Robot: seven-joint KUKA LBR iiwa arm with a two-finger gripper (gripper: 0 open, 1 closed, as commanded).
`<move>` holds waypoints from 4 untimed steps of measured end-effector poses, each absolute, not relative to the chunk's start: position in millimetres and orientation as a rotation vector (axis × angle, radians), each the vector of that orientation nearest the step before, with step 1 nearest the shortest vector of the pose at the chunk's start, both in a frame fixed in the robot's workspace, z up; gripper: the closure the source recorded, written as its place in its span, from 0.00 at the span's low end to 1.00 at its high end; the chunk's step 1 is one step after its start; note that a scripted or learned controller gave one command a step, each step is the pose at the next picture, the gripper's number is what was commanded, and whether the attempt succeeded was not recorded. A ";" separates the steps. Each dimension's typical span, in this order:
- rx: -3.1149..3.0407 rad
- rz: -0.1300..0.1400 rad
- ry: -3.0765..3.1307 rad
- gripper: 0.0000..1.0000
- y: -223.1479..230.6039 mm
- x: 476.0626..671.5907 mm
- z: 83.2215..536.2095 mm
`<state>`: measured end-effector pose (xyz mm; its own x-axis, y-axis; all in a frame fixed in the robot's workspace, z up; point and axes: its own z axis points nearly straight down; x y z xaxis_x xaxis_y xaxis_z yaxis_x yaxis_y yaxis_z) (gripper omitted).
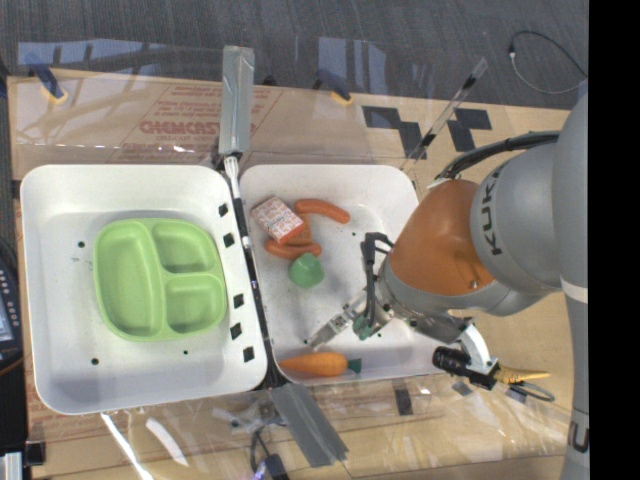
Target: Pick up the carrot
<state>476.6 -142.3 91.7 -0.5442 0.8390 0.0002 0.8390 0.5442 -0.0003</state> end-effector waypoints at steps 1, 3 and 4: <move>-2.035 -0.002 -2.395 0.00 -87.0 491.4 229.2; -2.285 0.006 -2.147 0.00 -96.9 478.4 115.5; -2.650 0.002 -1.685 0.00 -134.2 476.5 111.0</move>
